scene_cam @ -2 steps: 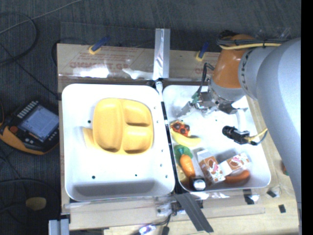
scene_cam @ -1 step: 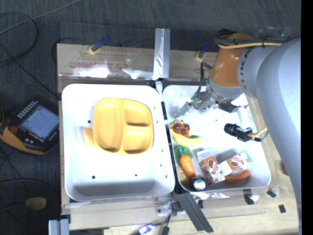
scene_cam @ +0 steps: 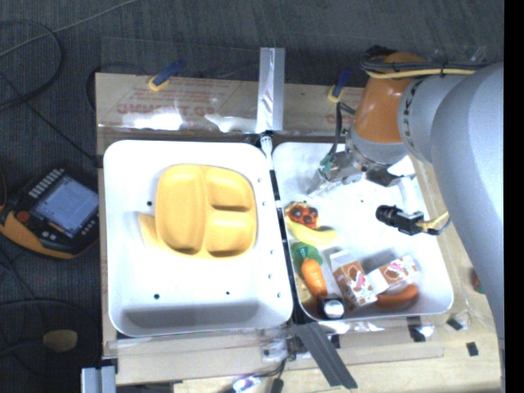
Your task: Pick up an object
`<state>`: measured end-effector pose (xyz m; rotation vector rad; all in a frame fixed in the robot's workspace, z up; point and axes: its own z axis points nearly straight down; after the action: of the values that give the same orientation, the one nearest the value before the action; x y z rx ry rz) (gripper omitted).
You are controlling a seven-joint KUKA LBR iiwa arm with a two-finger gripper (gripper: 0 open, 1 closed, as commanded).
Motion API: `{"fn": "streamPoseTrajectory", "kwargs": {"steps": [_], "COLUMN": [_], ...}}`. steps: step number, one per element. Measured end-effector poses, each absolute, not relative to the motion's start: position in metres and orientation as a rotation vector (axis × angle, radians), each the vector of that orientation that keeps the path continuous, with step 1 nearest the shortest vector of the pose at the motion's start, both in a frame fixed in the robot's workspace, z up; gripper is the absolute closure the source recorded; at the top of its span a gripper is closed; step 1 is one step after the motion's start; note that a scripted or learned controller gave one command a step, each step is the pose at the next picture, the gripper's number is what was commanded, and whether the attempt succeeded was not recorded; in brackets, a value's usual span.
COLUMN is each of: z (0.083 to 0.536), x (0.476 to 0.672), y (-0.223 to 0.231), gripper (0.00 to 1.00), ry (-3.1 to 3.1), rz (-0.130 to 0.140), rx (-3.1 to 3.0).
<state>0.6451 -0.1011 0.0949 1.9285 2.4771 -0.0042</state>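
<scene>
Toys, a carrot [scene_cam: 313, 275], banana [scene_cam: 311, 233] and cartons [scene_cam: 354, 282] among them, lie heaped along the right bin's [scene_cam: 426, 301] near side, while the gripper [scene_cam: 332, 173] hangs above its bare far corner, likely poised to descend.

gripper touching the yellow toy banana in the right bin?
Apart. The camera view shows the gripper near the far wall of the right white bin, with bare bin floor between it and the yellow toy banana.
</scene>
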Motion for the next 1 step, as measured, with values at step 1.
{"fn": "streamPoseTrajectory", "kwargs": {"steps": [1], "z": [0.1838], "x": [0.6605], "y": [-0.0551], "gripper": [1.00], "ry": [2.409], "rz": [-0.002], "rx": [2.015]}}
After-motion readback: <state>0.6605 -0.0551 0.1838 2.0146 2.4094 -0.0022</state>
